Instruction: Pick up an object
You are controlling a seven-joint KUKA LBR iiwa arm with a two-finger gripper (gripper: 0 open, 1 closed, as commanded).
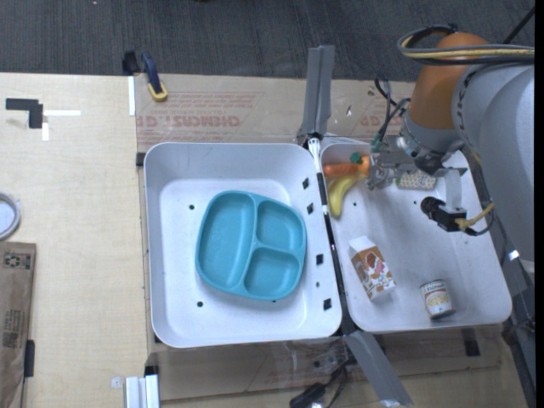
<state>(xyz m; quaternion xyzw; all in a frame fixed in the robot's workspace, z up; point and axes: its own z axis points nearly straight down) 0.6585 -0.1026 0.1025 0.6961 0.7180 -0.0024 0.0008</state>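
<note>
Banana is our landmark: it lies in the far left corner of the right bin, with a carrot touching its far end. Our end effector hangs just right of the banana; whether it is apart or together we cannot tell.
</note>
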